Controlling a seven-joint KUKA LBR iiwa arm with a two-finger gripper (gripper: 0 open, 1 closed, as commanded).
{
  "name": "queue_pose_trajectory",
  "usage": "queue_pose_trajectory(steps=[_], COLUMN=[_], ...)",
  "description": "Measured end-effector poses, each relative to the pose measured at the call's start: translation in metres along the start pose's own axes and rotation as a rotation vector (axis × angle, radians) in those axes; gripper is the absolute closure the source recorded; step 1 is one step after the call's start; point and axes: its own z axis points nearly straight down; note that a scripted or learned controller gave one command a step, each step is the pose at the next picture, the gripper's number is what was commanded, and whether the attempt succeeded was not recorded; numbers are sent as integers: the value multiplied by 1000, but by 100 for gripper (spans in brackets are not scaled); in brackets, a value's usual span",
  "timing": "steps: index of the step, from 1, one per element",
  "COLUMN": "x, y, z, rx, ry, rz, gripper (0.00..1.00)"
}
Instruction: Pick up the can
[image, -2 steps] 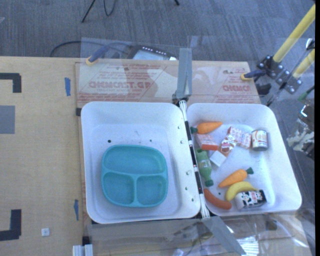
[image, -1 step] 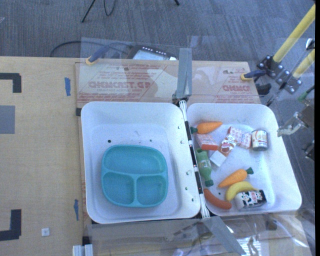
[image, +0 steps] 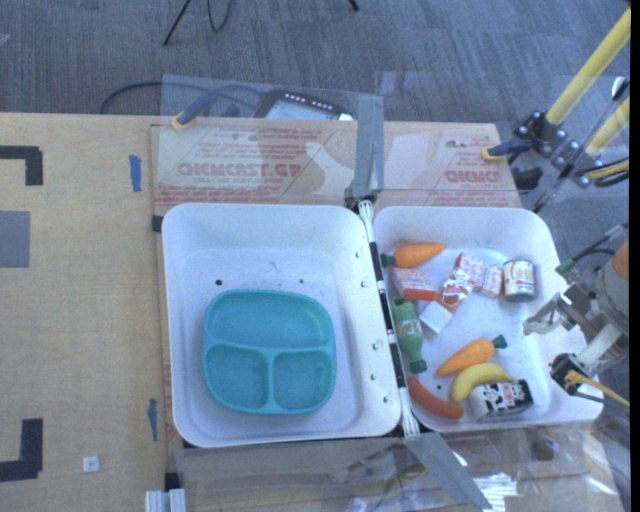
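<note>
The can (image: 518, 279) is small, with a silver top and a red-brown label. It stands in the far right part of the right bin (image: 540, 225), just right of a red and white carton (image: 488, 278). My gripper (image: 558, 347) hangs over that bin's right rim, below and to the right of the can and apart from it. It is open, with nothing between its fingers. The grey arm with its orange band (image: 622, 262) comes in from the right edge.
The right bin also holds two carrots (image: 418, 254) (image: 466, 354), a green bottle (image: 407, 327), a banana (image: 478, 377), a red pepper (image: 433, 399), a cow-print carton (image: 501, 397) and more cartons (image: 456, 288). A teal divided plate (image: 268, 352) lies in the left bin (image: 200, 240).
</note>
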Motion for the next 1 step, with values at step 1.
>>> queue_pose_trajectory(steps=[1], x=[49], y=[43], z=[67], rx=[29], ry=[13], rz=[162], gripper=[0])
